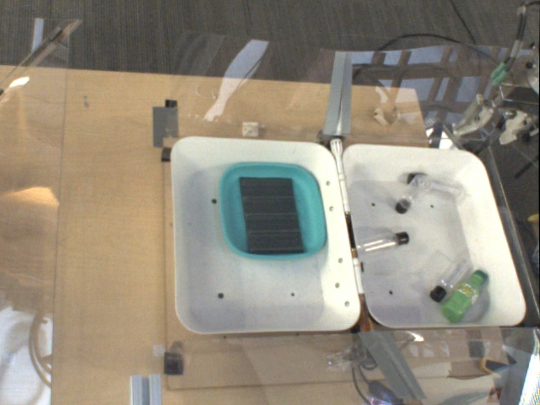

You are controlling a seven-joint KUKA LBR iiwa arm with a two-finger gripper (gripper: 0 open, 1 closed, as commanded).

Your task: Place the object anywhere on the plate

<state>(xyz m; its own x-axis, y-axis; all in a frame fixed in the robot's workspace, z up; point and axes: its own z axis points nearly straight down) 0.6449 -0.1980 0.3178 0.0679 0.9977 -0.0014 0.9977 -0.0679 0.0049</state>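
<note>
So far nothing done: we see teal plate bare except dark insert; green vial lies well right of plate in right bin. Pick, carry, place remain.

A pale wooden bench filled most of the frame, under a clear sheet that caught bright glare (strongest at the upper middle). Dark ribbed carpet ran along the top edge. Black cables trailed across it at the upper right.
</note>
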